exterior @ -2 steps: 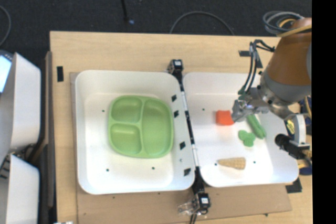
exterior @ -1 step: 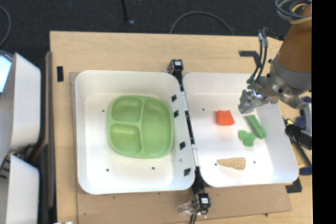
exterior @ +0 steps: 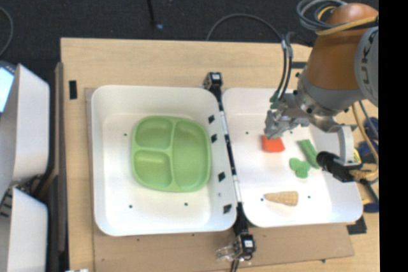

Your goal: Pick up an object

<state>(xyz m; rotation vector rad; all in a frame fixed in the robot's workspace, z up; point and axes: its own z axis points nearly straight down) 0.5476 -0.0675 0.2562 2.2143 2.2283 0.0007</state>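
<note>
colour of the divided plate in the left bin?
Light green divided plate, seen in the camera view.

A light wooden bench [exterior: 146, 64] fills the middle of the frame. Two shallow white bins rest directly on it, touching side by side: the left bin [exterior: 108, 200] at centre-left and the right bin [exterior: 252, 108] at centre-right.

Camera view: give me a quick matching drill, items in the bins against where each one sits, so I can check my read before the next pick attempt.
Items:
1. green divided plate
2. orange block
3. tan cone
4. green toy

Places:
A. right bin, near its front edge
B. left bin, middle
C. right bin, just under the gripper
D. right bin, right of the orange block

Pairs: 1-B, 2-C, 3-A, 4-D
</note>
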